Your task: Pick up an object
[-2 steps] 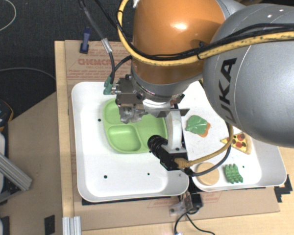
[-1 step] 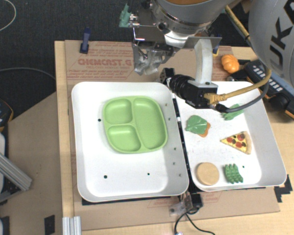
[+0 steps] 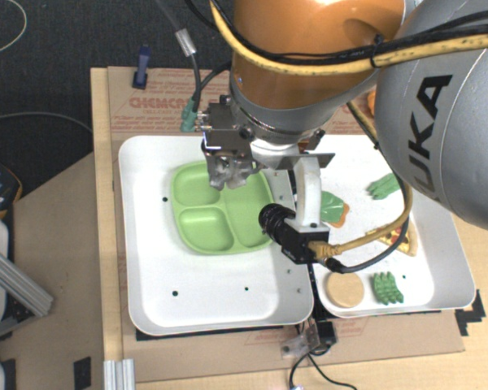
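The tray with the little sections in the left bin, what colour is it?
Light green. The divided tray shows plainly in the camera view, under the arm's wrist.

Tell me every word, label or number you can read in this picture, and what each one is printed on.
"UKA": big black letters on the grey arm at the right; the start of the word is cut off.
"CHEMCR...": faded red print on the cardboard under the bins; the rest is hidden behind the arm, and the lines near it are too blurred to read.
Nothing readable on the green tray or the bins.
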`<state>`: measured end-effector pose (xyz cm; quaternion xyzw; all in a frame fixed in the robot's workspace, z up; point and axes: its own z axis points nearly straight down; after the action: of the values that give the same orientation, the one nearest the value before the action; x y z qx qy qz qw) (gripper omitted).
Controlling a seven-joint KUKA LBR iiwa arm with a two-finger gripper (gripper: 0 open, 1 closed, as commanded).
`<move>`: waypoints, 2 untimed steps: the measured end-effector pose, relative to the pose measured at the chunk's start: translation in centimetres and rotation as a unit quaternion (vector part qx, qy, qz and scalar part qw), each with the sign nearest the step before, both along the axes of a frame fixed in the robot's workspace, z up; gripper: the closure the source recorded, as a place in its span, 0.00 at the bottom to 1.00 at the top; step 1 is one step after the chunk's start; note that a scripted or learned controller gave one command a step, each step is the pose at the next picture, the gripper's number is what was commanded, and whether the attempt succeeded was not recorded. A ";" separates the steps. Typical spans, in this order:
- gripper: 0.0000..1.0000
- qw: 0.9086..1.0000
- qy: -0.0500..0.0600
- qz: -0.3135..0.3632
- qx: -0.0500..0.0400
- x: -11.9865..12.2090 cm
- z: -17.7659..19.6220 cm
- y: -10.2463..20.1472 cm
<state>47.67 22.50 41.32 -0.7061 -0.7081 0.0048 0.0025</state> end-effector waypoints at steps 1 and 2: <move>1.00 1.000 -0.008 -0.005 0.002 0.3 3.4 -6.4; 1.00 1.000 -0.012 -0.005 0.003 0.3 12.8 -11.9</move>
<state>47.98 10.61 54.14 -0.7093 -0.7049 -0.0056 -0.0037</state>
